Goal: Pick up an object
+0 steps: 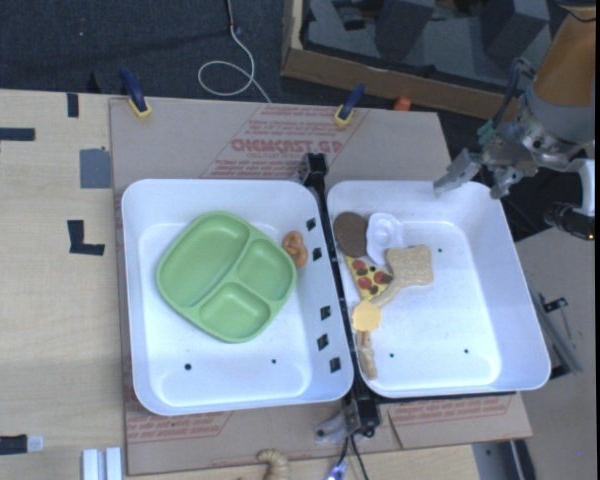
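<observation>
Probably a lab: clamped cardboard (280,148), taped bench (40,268).

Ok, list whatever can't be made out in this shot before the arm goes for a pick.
- Gripper, camera view: small and blurred over the right bin's far corner; finger state unclear.
- Arm: cut off by the top and right edges.
- Toy foods by the divider: the pizza slice is partly covered by the bread slice; the pale piece is too washed out to identify.
- Small brown item beside the green divided plate: too small to name.
</observation>
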Controlling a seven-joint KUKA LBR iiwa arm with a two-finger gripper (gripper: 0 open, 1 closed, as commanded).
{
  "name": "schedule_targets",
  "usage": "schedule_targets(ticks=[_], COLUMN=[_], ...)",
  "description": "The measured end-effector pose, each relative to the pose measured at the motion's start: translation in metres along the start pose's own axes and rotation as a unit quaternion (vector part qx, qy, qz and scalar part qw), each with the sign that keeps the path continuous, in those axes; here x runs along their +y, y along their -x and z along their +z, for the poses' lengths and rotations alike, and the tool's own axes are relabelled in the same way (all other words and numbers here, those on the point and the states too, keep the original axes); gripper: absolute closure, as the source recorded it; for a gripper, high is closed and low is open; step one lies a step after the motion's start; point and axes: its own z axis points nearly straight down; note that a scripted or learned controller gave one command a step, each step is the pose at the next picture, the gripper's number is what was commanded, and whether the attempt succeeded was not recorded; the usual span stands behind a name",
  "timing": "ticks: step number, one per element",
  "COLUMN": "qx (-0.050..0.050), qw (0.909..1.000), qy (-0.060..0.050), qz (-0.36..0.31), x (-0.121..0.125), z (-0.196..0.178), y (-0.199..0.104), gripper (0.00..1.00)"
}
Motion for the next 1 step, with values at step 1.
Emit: schedule_targets(ticks=[1], qx=[0.003], qw=[1.0000], qy=[-0.008], qz=[0.001], x=[-0.0751], z=[0.1354], y=[-0.0277], gripper=[0.00])
